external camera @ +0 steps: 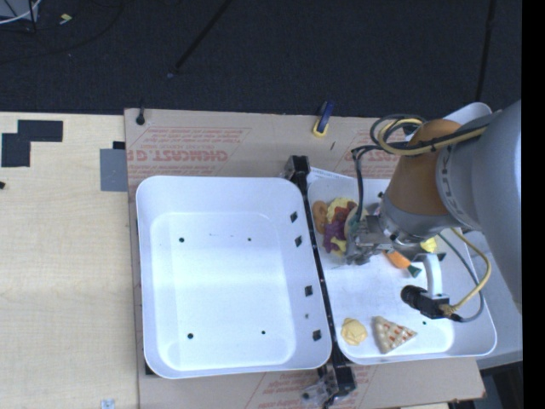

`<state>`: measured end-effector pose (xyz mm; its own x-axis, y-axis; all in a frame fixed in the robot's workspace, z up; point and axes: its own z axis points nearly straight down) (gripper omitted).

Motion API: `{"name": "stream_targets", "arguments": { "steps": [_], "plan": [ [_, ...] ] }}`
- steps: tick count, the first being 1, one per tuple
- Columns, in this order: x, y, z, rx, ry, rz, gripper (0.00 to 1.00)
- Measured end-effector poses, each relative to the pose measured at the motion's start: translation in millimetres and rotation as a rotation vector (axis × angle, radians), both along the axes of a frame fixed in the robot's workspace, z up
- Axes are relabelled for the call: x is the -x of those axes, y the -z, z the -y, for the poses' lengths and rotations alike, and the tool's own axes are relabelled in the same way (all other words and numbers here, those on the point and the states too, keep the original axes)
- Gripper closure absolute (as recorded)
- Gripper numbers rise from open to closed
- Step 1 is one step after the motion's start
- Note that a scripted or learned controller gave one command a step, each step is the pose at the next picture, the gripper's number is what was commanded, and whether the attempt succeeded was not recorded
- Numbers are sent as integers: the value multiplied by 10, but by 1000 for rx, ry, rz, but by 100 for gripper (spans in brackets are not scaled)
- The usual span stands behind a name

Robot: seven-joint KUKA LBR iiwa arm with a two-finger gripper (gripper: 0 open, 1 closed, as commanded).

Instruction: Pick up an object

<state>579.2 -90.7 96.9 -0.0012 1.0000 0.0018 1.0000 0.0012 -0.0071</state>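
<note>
Nearest the camera, a pizza-slice toy [393, 334] and a pale round piece [354, 332] lie by the right bin's [477, 341] front edge. Further back, the gripper [361, 247] sits low against a yellow-and-purple toy cluster [335, 220] near the divider between the bins; whether its fingers are apart or together cannot be told. An orange piece [398, 260] lies beside the wrist.

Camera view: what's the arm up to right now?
The KUKA arm reaches in from the right over the right bin, its tool down beside a heap of yellow and purple toys at the bin's far left. A pizza-slice toy and a pale yellow round piece lie untouched near the front. Nothing visibly lifted.
</note>
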Motion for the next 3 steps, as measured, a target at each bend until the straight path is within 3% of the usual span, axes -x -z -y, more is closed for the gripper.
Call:
{"name": "stream_targets", "arguments": {
  "steps": [1,2,3],
  "plan": [
    [-125,-71,-70,1,0,3,100],
    [168,100,-17,1,3,3,100],
    [-239,-471,19,3,0,12,100]
  ]
}}
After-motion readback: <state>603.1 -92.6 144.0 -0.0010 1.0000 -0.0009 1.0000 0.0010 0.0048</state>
